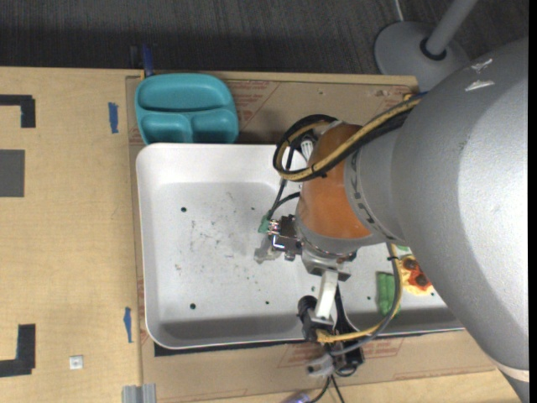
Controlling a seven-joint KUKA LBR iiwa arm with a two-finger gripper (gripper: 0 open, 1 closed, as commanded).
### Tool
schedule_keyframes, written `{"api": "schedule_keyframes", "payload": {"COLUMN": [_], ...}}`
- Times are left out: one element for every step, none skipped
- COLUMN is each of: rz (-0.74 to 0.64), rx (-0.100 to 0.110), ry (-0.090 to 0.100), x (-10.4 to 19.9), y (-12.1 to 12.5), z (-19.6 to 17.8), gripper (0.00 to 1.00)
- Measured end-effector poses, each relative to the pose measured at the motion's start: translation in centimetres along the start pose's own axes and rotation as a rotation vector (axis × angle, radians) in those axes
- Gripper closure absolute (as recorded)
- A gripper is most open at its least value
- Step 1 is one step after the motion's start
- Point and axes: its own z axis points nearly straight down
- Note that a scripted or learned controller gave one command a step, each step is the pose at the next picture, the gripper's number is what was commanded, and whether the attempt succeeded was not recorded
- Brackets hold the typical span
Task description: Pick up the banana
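My arm reaches in from the right and its orange-banded wrist [331, 196] hangs over the seam between the two white bins. The gripper [285, 245] points down below the wrist, at the right edge of the left bin [168, 225]; only a bit of its metal body shows past the wrist. The arm covers most of the right bin [436, 305]. In the strip of it that shows lie a green object [385, 292] and an orange-red object [413, 275].
A teal divided tray [186, 107] stands behind the left bin, against its far rim. Brown cardboard [67, 225] covers the bench to the left. Yellow and black cables [336, 338] hang from the wrist over the bins' front rim.
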Motion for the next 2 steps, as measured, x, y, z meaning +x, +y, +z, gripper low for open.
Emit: {"api": "schedule_keyframes", "payload": {"rz": [0.22,0.405], "rx": [0.03,0.03], "ry": [-0.001,-0.002], "x": [8.5,10.9], "y": [-1.8,-4.7], "z": [-7.5,3.8], "gripper": [0.0,0.0]}}
